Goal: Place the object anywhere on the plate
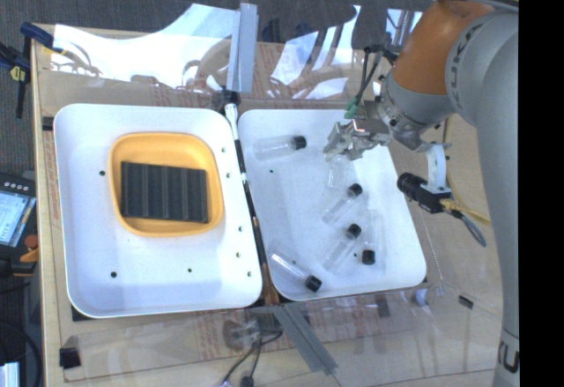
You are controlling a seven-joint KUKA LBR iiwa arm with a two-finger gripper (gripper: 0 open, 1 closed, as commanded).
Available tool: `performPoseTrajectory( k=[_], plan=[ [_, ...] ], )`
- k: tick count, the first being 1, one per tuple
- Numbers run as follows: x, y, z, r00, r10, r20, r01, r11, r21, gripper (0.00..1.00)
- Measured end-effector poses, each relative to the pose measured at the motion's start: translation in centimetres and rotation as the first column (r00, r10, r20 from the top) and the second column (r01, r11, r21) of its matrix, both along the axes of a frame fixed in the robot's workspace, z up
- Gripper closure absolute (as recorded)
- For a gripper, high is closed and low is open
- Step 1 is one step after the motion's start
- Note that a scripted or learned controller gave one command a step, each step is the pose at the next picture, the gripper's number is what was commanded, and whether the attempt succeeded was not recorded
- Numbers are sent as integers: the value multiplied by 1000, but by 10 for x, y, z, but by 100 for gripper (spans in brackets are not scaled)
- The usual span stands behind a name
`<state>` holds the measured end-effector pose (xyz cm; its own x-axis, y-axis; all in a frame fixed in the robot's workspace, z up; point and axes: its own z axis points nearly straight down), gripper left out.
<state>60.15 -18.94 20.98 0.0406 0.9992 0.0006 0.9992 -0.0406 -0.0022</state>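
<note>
Gripper (345, 140) is hovering over the upper part of the right bin (401, 266); whether it is spread or closed I cannot tell, and nothing shows between its tips. Several clear vials with black caps are lying loose in that bin: one (280, 145) just left of the gripper, three (342, 200) (344, 240) (366, 255) below it, and another (295, 272) near the front edge. Across the divider, the yellow plate (132, 158) with its dark ribbed insert is sitting in the left bin (79, 279). Being smooth and round, a vial is likely to roll or slip out of a pinch, and the clustered ones may get nudged aside.
</note>
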Motion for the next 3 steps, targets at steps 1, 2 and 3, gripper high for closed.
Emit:
performPoseTrajectory(
  k=[1, 2, 3],
  plan=[
    [0, 0, 0, 1000, 0, 0, 0, 1000, 0, 0],
    [0, 0, 0, 1000, 0, 0, 0, 1000, 0, 0],
    [0, 0, 0, 1000, 0, 0, 0, 1000, 0, 0]
  ],
)
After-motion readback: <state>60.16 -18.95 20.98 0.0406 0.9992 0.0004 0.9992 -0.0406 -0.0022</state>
